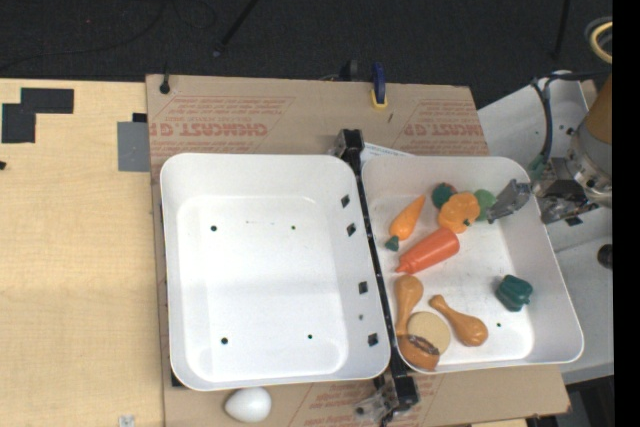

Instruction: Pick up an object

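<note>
A: Which object is nearest to being picked?

B: The orange pepper, it is judged. It lies just left of the claw, with a small green piece between the two. An orange carrot is found further left and lower, and a dark green piece well below the claw.

A: Is anything gripped?

B: Nothing is seen between the fingers; whether they are spread or closed cannot be told.

A: So which step is in hand?

B: The approach, it is judged. The claw is placed at the right bin, near its far right rim. Next, it would have to be shifted left and lowered over one toy, clear of its neighbours.
</note>
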You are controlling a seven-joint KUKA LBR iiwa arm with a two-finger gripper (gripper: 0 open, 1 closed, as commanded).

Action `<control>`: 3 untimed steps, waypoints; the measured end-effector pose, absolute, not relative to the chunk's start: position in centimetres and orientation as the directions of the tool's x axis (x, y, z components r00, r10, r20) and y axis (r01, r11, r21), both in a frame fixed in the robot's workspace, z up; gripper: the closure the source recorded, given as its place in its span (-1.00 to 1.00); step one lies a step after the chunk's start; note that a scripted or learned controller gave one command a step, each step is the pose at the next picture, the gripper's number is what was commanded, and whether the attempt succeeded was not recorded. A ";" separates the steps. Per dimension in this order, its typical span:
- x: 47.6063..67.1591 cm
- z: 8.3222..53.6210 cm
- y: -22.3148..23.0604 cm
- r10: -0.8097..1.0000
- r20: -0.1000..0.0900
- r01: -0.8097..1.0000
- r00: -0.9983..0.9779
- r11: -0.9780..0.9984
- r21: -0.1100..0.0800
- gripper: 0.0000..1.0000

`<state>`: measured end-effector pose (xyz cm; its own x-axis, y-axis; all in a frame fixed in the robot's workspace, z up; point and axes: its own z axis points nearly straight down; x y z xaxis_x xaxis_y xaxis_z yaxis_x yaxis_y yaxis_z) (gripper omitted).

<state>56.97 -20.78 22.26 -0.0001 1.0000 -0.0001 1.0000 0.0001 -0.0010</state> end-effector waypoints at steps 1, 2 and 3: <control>56.6 27.9 -12.4 1.000 0.002 1.000 -0.008 0.008 0.003 -1.00; 57.9 14.5 -11.7 1.000 0.003 1.000 -0.002 0.002 -0.014 -1.00; 61.6 9.1 -8.4 1.000 -0.001 1.000 -0.002 0.002 -0.002 -1.00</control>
<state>61.59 -8.45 9.12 -0.0020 1.0000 -0.0011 1.0000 0.0020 -0.0025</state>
